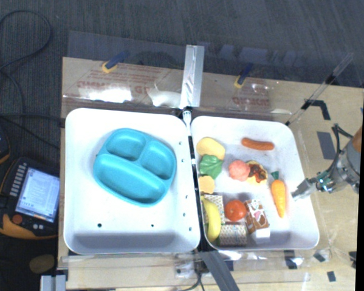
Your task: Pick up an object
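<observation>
The right bin (295, 138) holds several toy foods. An orange carrot (278, 196) lies near its right wall, and a red sausage (257, 144) at the back. A pink-red fruit (240, 170), a green pepper (211, 166) and a yellow piece (210, 147) sit in the middle. At the front are a tomato (234, 210), a banana (212, 217) and small boxes (257, 217). My gripper (304, 188) reaches in over the bin's right rim, just right of the carrot and above it, with nothing seen in it.
The left bin (77, 167) carries a blue divided plate (135, 165). A metal divider post (192, 75) stands behind the join of the bins. Clear plastic sheeting (130, 81) lies at the back. A handheld pendant (27, 194) and cables lie off the bench at left.
</observation>
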Robot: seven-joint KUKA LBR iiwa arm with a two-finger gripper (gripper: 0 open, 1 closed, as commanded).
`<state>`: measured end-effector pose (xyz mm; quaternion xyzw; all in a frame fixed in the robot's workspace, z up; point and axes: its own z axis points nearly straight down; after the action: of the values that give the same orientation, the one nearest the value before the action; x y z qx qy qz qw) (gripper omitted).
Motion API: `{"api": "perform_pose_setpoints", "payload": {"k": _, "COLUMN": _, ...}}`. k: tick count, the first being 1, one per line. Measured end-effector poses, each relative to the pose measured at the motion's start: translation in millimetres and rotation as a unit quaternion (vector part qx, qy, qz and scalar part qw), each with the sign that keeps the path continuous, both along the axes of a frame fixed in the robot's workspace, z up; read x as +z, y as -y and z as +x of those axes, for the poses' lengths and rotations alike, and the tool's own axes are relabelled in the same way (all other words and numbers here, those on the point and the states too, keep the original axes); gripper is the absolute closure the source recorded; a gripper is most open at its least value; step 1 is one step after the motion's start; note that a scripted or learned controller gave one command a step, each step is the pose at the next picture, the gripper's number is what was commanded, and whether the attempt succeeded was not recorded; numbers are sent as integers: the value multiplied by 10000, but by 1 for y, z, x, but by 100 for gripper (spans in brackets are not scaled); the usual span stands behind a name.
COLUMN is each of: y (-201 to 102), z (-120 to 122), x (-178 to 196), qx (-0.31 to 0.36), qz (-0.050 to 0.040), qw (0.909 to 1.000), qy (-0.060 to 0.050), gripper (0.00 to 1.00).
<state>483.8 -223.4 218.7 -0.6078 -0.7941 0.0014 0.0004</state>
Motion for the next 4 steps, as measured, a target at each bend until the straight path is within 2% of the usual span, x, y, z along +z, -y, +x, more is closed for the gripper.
{"api": "perform_pose_setpoints", "payload": {"k": 1, "y": -104, "z": 0, "x": -7, "qx": -175, "qz": 9, "qw": 9998, "qy": -2, "gripper": 100}}
{"api": "perform_pose_setpoints", "payload": {"k": 2, "y": -104, "z": 21, "x": -30, "qx": -1013, "qz": 2, "qw": 9949, "qy": -7, "gripper": 100}}
{"api": "perform_pose_setpoints", "payload": {"k": 3, "y": -51, "z": 0, "x": -29, "qx": -2451, "qz": -12, "qw": 9695, "qy": 3, "gripper": 100}}
{"api": "perform_pose_setpoints", "payload": {"k": 4, "y": -71, "z": 11, "x": -24, "qx": -4774, "qz": -25, "qw": 8787, "qy": -8, "gripper": 100}}
